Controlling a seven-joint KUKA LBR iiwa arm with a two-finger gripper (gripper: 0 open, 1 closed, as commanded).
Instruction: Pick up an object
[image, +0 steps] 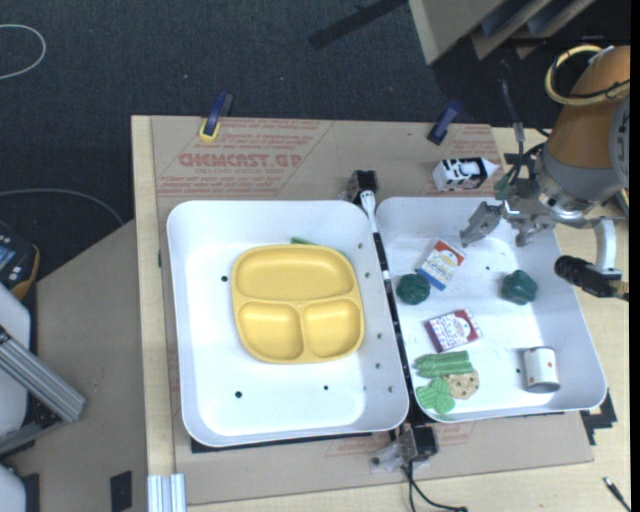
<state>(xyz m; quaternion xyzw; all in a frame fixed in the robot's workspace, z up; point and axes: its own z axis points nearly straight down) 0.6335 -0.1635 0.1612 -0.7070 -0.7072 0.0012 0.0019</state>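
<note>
My gripper hangs over the back of the right bin, open, with nothing between its fingers. Just left of and below it lies a small blue, white and orange carton. A dark green lump sits below the gripper, and a dark green ball rests near the bin's left wall. Toward the front lie a maroon packet, a green pickle, a cookie, a green leaf and a silver can.
The left bin holds a yellow divided plate with a green scrap peeking out behind it. A black-and-white toy stands on the bench behind the right bin. Blue clamps grip the board's far edge.
</note>
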